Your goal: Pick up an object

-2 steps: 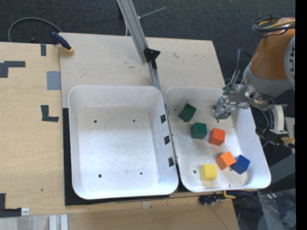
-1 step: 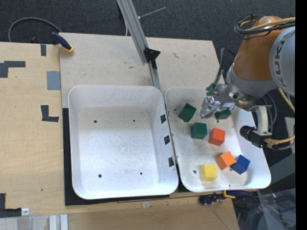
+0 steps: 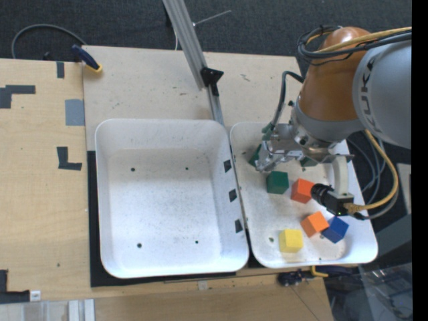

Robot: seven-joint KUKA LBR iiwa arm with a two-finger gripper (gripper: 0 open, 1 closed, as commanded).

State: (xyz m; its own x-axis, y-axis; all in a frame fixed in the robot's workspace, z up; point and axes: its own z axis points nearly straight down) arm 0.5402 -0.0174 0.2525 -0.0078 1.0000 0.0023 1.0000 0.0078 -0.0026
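The right bin holds several blocks: a green cube, an orange cube, a second orange block touching a blue cube, and a yellow cube near the front. My gripper hangs low over the bin's back left part, just above and behind the green cube. Nothing is visibly held between its metal fingers, and the wrist hides how they stand.
The left bin sits beside the right one, sharing a rim with black clips. A slanted aluminium bar rises behind the bins. The grey and orange arm covers the right bin's back right corner.
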